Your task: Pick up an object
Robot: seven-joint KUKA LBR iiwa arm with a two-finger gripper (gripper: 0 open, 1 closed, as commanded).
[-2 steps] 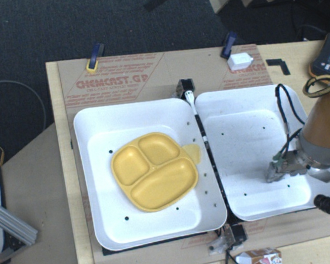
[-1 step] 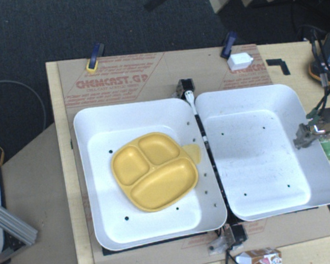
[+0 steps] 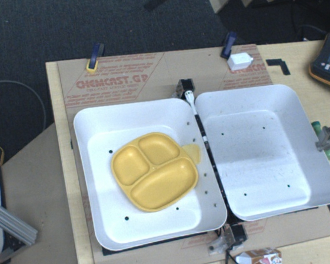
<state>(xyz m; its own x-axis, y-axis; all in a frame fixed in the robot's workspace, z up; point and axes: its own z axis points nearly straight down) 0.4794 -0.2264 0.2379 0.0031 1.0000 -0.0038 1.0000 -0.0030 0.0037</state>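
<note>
A yellow divided plate (image 3: 154,171) with three compartments lies flat in the left white bin (image 3: 94,184), slightly right of the bin's middle. A small pale yellow piece (image 3: 192,153) peeks out from under the plate's right rim, close to the bin's right wall. The right white bin (image 3: 261,147) stands beside it, their walls touching along the centre.
The bins rest on a cardboard-covered bench (image 3: 146,71). Blue clamps (image 3: 95,56) (image 3: 228,44) and a white block (image 3: 240,61) sit at the back edge. A black clip (image 3: 185,87) joins the bins at the back. A metal fixture with green tips (image 3: 328,136) stands at the right bin's right rim.
</note>
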